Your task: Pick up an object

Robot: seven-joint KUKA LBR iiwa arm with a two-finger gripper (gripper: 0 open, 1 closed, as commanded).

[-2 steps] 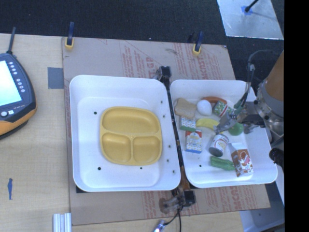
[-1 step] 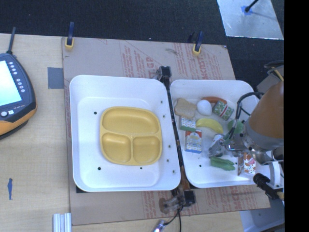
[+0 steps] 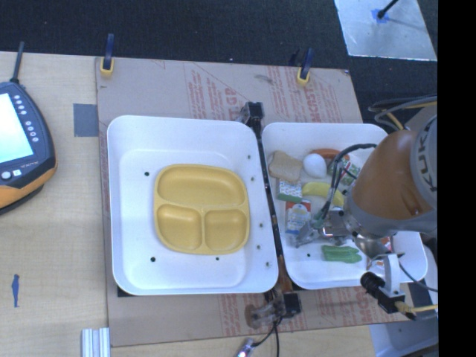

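camera view: hand (image 3: 312, 233) among right-bin clutter (image 3: 312, 188)

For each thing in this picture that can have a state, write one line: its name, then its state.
Yellow three-compartment plastic tray: upright, lying flat in the left white bin.
Right white bin: cluttered with small objects.
White egg-shaped ball: resting among the clutter.
Green plastic piece: lying flat.
Two-finger gripper: lowered into the right bin.

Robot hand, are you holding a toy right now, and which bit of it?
It cannot be told. The gripper is down in the right bin among the small things there, near a green object, and nothing shows plainly between its fingers.
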